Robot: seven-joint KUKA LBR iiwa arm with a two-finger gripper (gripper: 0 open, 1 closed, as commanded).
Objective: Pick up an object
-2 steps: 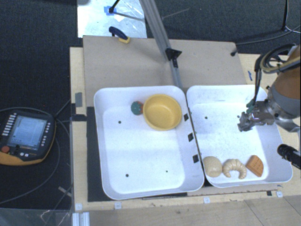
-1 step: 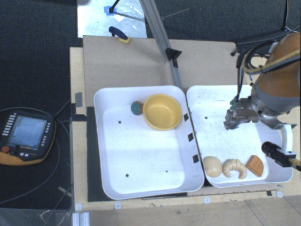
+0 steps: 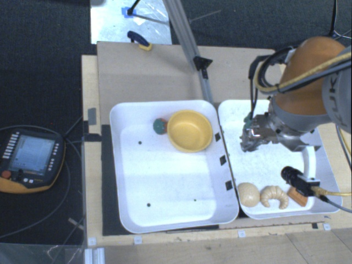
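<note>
That pale, curved croissant-shaped toy (image 3: 275, 196) sits just below our metal two-finger gripper (image 3: 251, 139), whose grip state we can't tell.

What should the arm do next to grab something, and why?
Probably move the tool toward the near edge of the right bin and lower it over the roll. The tool hangs above bare bin floor, while the roll and croissant lie closer to the front wall.
</note>
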